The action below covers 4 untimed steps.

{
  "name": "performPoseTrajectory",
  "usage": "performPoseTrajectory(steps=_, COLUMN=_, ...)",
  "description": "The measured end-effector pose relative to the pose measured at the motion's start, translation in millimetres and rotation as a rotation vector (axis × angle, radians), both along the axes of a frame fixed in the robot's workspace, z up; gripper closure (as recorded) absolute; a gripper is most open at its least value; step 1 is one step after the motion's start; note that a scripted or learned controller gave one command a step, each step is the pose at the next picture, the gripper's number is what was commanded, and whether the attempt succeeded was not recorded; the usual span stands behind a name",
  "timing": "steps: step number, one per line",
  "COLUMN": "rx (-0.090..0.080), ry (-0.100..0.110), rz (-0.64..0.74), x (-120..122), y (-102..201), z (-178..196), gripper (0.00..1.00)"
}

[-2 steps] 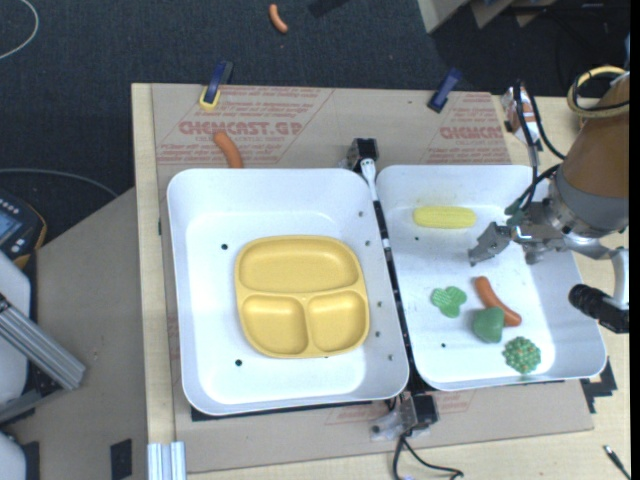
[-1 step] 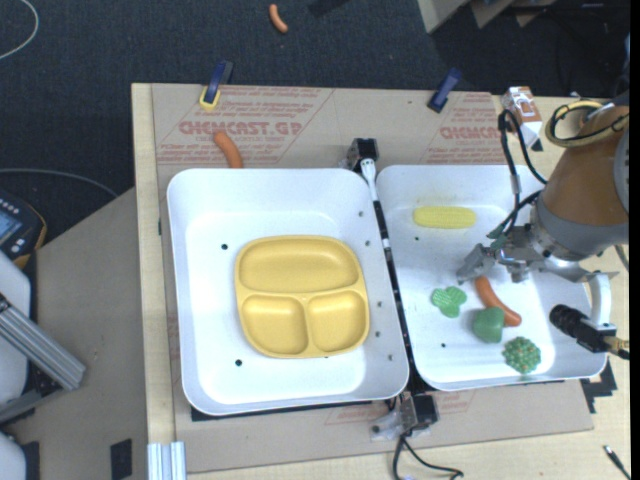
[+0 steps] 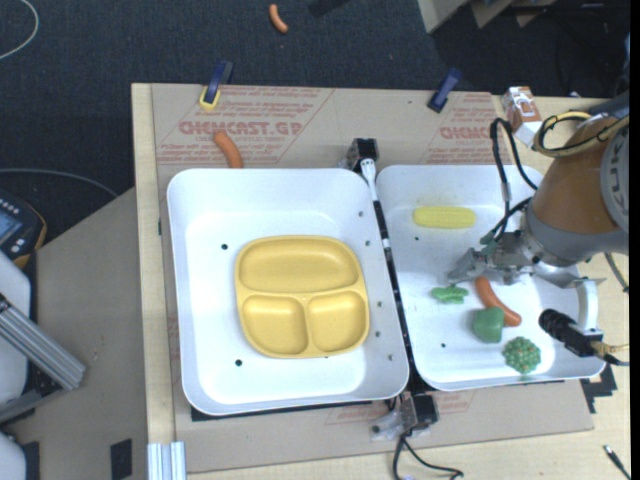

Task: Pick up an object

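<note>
The right bin (image 3: 430, 353) holds several toy foods. A yellow corn cob (image 3: 444, 217) lies at its back. Toward the front are a small green piece (image 3: 449, 293), an orange sausage (image 3: 500, 303), a green pepper (image 3: 488, 325) and a broccoli floret (image 3: 521, 354). My gripper (image 3: 492, 265) hangs low in the middle of this bin, right above the sausage's upper end and just right of the small green piece. Nothing is visibly held in it. The grey arm with its orange band (image 3: 578, 190) reaches in from the right.
The left bin (image 3: 195, 268) holds a yellow divided plate (image 3: 300, 293). An orange sausage (image 3: 229, 149) lies on the cardboard behind that bin. Blue clamps (image 3: 215, 83) (image 3: 445, 90) grip the board's back edge. Black cables (image 3: 505, 158) loop near the arm.
</note>
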<state>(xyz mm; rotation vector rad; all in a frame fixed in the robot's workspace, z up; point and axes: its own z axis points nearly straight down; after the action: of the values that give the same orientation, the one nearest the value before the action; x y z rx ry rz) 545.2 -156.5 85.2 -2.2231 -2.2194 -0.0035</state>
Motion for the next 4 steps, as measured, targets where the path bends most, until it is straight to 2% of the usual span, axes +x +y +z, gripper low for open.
performPoseTrajectory(steps=1, rx=-0.002, ry=0.000, rz=0.000, x=-0.8, y=-0.4, z=10.1, gripper=1.00)
performPoseTrajectory(steps=2, rx=-0.004, ry=-0.005, rz=0.003, x=1.9, y=-0.2, z=73.9, gripper=1.00)
performPoseTrajectory(steps=3, rx=-0.005, ry=-0.006, rz=0.002, x=-0.6, y=-4.5, z=118.8, gripper=1.00)
performPoseTrajectory(steps=4, rx=-0.004, ry=-0.004, rz=0.003, x=0.4, y=-4.7, z=141.2, gripper=1.00)
